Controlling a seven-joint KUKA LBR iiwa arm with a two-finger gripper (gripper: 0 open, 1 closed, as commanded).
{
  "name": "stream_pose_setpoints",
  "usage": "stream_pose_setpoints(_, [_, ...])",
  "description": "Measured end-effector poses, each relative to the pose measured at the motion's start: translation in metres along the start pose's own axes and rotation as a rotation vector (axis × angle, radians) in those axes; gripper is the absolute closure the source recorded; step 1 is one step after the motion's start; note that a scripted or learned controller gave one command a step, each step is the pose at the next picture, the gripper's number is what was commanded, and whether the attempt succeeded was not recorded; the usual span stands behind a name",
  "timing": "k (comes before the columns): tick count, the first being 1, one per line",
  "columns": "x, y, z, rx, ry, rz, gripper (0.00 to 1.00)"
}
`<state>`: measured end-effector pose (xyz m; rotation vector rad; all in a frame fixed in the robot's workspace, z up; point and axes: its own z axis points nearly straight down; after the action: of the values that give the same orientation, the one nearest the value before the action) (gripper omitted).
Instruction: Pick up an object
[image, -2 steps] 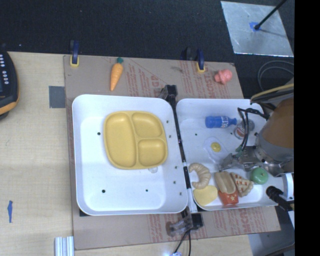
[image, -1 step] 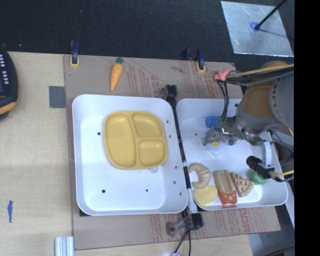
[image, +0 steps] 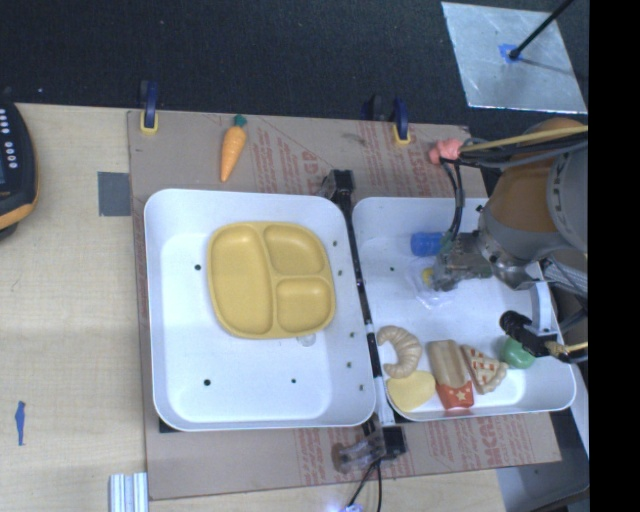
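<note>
Gripper (image: 443, 272) low in right white bin (image: 395, 225), finger state unclear. Nearest small blue plastic block (image: 427, 243): likely light, rigid, slick; grab across its 2 flat sides.

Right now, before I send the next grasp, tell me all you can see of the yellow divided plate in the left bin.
The yellow divided plate lies flat in the left bin, toward its far half, turned slightly askew. It looks like matte plastic, a rounded square with a raised rim and three compartments: one long one on the view's left, two smaller ones on the right. All three hold nothing. It rests on the bin floor, touching no other item.
</note>
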<state>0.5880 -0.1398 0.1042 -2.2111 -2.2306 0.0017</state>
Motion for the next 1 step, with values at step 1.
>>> stream_pose_setpoints(1, [0.0001,-0.0003,0.0006,0.001,0.000,-0.001,0.00])
